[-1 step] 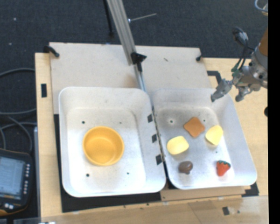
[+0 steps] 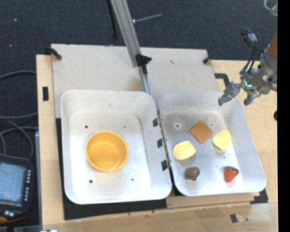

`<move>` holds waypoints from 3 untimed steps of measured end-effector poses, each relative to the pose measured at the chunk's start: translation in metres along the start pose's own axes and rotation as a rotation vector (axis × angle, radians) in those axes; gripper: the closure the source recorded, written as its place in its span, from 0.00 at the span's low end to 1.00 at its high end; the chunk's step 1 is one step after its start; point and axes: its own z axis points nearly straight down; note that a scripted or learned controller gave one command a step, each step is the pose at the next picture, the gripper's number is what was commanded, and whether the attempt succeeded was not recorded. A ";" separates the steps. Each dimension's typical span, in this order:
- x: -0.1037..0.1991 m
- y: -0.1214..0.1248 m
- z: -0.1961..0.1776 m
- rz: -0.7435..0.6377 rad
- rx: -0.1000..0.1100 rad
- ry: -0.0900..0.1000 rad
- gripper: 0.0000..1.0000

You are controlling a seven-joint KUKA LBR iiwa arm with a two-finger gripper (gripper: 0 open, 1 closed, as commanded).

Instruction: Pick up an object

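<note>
White left bin [image 2: 77, 110] is occupied by a yellow bowl [image 2: 107, 151]. Right bin [image 2: 249, 163] is loaded with two yellow pieces [image 2: 184, 150] [image 2: 222, 140], brown square [image 2: 201, 131], dark lump [image 2: 192, 173], strawberry [image 2: 231, 174]. Gripper [image 2: 239, 94] is seen above its top-right rim, fingers apart, nothing held.

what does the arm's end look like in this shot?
The grey metallic two-finger gripper has two slim grey fingers and a small teal-green spot on its body. A thin dark cable loops above it. An orange band sits higher on the wrist.
</note>
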 end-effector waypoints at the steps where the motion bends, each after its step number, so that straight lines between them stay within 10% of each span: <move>1: -0.002 -0.003 0.042 0.003 0.004 0.000 0.00; 3: 0.012 0.006 0.139 0.002 0.000 0.000 0.00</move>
